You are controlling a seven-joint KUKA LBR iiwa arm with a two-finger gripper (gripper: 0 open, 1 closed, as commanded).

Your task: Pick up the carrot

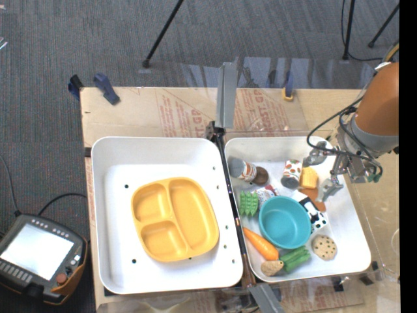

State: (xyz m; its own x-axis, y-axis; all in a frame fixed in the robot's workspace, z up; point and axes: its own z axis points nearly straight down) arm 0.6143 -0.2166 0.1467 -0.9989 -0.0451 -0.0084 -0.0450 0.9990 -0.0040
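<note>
The orange carrot lies at a slant near the front left of the right bin, just left of and below a teal bowl. My gripper hovers over the bin's back right part, well away from the carrot, up and to its right. Its fingers stand open with nothing between them. A yellow block and a small orange piece sit just to the gripper's left.
The right bin also holds a green ridged toy, a tipped can, a small cup, a cookie, a green vegetable and a black-and-white toy. The left bin bears a yellow divided plate.
</note>
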